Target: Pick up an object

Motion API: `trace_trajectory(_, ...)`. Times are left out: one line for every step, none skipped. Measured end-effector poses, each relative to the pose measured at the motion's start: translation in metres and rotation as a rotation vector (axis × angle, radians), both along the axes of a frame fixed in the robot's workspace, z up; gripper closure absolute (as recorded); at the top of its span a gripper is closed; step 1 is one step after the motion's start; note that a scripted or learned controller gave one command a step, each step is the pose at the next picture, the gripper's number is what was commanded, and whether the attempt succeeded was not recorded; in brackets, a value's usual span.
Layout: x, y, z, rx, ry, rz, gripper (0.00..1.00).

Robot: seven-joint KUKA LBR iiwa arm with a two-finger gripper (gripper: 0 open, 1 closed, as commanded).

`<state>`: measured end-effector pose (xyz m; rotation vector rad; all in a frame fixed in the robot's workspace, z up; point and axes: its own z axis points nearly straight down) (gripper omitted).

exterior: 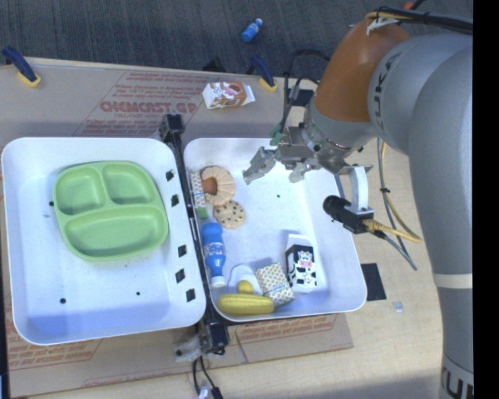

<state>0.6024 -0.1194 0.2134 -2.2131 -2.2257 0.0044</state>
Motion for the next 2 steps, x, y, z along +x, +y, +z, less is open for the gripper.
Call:
trace_trajectory(-0.057,0.028,-0.055,0.000,0.002,0.000,0.00)
trace_trajectory(-0.078,0.111,-0.022,0.000,0.000,0.003,0.00)
